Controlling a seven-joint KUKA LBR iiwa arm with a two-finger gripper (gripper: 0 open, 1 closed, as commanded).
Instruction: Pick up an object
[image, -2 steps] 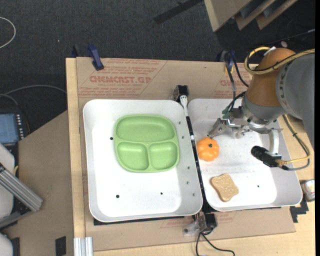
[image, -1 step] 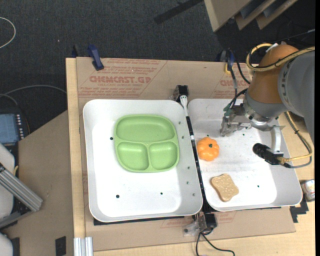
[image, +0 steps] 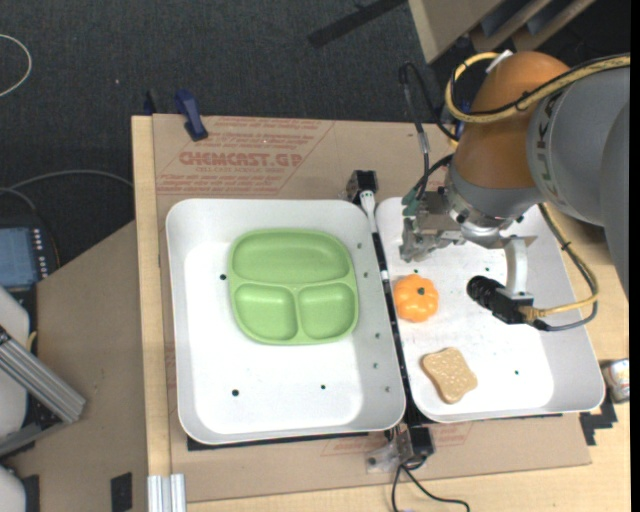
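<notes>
Gripper (image: 420, 245): hangs over the right bin's (image: 560, 395) upper left part; grip state can't be told.
Orange pumpkin-like toy (image: 415, 299): just below the gripper, on the bin floor, apart from it.
Tan cracker-shaped piece (image: 449, 373): farther below, same bin.
Green 3-compartment tray (image: 293, 284): left of the gripper, in the left bin (image: 200, 380).
</notes>
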